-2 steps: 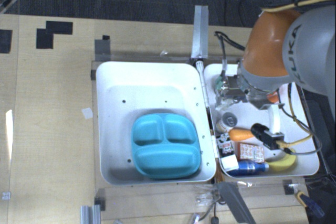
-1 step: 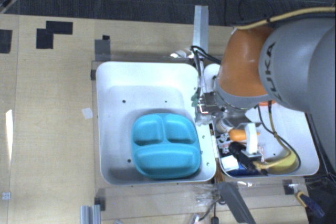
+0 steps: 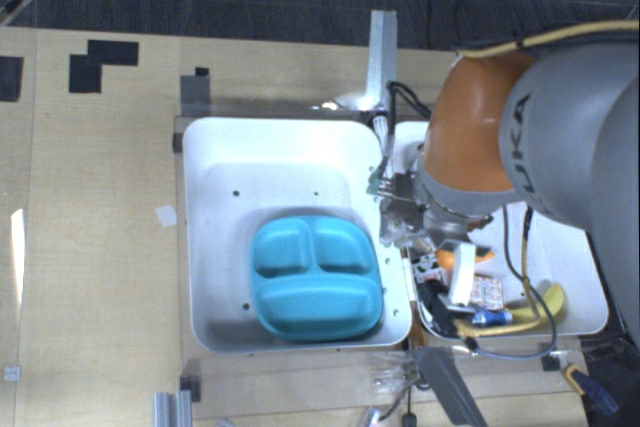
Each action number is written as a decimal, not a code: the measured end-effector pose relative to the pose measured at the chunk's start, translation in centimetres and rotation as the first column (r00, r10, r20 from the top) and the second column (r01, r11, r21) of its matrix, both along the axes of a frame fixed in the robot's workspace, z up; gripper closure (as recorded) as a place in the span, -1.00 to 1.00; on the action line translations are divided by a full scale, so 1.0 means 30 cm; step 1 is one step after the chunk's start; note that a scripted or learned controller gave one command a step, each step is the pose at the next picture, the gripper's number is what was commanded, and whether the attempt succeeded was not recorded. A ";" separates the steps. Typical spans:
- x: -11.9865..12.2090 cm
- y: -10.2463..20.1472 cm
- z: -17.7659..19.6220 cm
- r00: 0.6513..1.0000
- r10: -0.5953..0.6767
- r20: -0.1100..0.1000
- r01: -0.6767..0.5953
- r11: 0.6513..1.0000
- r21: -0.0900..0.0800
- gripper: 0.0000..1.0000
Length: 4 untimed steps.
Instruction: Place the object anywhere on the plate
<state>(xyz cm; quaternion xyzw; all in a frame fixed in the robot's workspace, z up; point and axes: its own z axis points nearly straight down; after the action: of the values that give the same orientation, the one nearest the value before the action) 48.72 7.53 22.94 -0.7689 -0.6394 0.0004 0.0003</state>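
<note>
Arm [image 3: 560,135]: reaching in over the right bin [image 3: 590,315], wrist pointed down beside the divider.
Plate [image 3: 317,277]: blue, sectioned, seated in the left bin [image 3: 215,215], left of the wrist.
Object: undetermined among clutter right of plate.
Gripper [image 3: 430,255]: finger state cannot be told.

The pale wood-look bench [image 3: 100,215] carries two shallow white bins side by side. The left bin [image 3: 215,175] sits about mid-bench; the right bin [image 3: 580,305] touches it and is largely covered by the arm. Black marks [image 3: 100,63] lie on the bench at far left, and a small pale scrap [image 3: 166,214], perhaps tape, lies just left of the left bin.
</note>
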 end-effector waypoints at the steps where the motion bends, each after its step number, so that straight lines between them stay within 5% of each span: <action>1: -0.003 0.167 -0.099 0.990 0.144 -0.003 -0.144 0.990 0.000 1.00; 2: 0.002 0.111 0.020 0.923 0.384 0.002 -0.384 0.923 0.000 1.00; 3: 0.051 -0.039 0.183 0.896 0.444 0.001 -0.444 0.896 0.000 1.00; 4: 0.055 -0.036 0.211 0.893 0.450 0.000 -0.450 0.893 -0.001 1.00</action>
<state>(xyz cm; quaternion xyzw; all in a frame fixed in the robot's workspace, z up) 50.35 6.44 29.28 -0.6003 -0.7998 0.0008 -0.0001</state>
